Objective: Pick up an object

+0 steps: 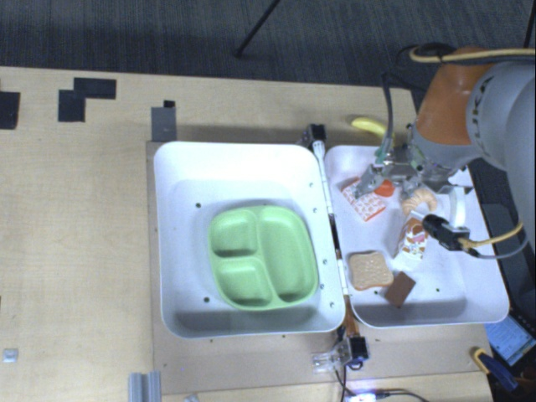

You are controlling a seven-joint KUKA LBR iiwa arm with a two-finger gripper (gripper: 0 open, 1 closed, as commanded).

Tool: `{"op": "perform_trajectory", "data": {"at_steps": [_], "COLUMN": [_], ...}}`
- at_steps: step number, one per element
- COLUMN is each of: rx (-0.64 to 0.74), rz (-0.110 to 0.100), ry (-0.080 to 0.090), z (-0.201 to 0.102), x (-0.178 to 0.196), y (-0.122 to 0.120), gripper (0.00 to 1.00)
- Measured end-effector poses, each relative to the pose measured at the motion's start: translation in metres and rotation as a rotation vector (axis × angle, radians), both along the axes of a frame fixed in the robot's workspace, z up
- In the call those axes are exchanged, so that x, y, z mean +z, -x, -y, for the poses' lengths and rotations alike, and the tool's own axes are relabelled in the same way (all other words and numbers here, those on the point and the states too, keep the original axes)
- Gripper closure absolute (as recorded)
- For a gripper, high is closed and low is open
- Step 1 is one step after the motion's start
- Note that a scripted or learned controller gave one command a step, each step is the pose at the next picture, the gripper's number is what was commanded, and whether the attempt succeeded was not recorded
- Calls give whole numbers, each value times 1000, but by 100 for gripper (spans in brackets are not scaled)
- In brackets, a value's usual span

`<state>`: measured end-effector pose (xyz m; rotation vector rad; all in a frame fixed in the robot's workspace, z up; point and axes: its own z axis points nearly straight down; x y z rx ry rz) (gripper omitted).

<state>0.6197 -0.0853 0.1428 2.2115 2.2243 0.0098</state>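
While your grey arm's two-finger gripper [387, 177] hovers at the right-hand white bin's [481, 304] upper part, you cannot tell its state; the red-and-white packet [366, 203] lies just beneath.

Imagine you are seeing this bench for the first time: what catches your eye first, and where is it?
A bright green divided plate lies in the left white bin. On the right, the grey arm with its orange band leans over the right bin, its pincer low among small food toys, such as a toast slice.
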Motion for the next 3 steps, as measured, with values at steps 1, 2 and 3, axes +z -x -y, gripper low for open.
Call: {"op": "perform_trajectory", "data": {"at_steps": [1,2,3], "rx": [-4,-3,-1], "rz": [-4,-1,-6], "ry": [1,0,-1], "z": [-1,-1,-61], "x": [-57,-46,42], "y": [2,1,73], "gripper": [0,100,100]}}
